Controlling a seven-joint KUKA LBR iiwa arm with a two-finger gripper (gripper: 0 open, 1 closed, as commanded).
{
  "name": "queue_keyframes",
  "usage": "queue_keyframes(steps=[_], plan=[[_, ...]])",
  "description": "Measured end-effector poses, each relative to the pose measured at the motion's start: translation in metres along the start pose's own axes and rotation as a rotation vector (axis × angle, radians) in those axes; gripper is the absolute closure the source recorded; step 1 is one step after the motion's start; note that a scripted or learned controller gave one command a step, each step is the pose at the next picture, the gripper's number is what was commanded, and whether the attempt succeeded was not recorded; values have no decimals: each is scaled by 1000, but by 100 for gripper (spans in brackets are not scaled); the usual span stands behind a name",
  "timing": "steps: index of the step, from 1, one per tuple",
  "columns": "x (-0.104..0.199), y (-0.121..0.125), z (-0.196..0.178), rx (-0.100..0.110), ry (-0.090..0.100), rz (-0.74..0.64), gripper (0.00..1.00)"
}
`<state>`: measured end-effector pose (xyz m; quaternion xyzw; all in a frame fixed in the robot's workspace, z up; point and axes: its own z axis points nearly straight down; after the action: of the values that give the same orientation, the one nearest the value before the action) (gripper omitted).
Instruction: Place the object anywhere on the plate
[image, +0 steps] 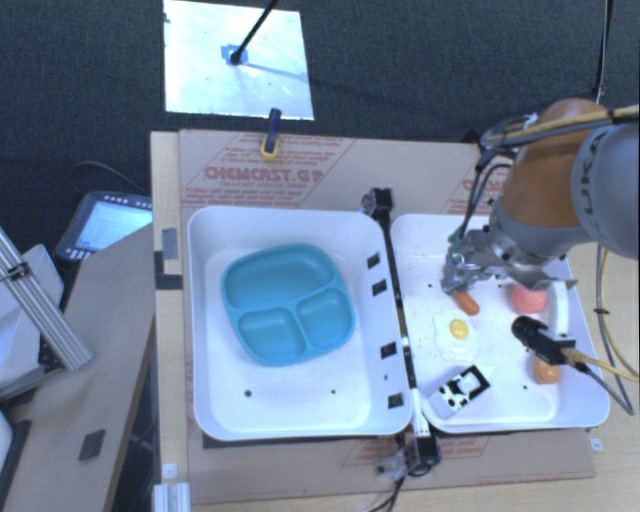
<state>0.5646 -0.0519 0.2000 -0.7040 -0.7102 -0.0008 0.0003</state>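
Nothing placed yet | blue three-compartment plastic plate (288, 303) bare in left white bin (215, 395) | claw (460, 280) low in right bin, over small orange sausage-shaped toy (467, 301); finger state: cannot tell | remaining: grasp, lift, carry left, release on plate

— What is seen around the two bins?

— A brown cardboard sheet (300, 165) with red print is laid under them, and a yellow clip (271, 147) is fixed at its far edge. Beyond it, a shiny metal plate (237, 60) is set on the dark carpet (80, 90).

— And on the left?

— A small screen (103, 226) is propped beside the counter (100, 330), and a ridged metal bar (40, 310) is laid slantwise near it.

— Between the bins?

— A black strip (392, 300) is run along the shared edge.
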Motion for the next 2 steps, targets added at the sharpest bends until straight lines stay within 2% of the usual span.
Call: queue_keyframes(steps=[2], plan=[[101,6,-7,-1,0,0,100]])
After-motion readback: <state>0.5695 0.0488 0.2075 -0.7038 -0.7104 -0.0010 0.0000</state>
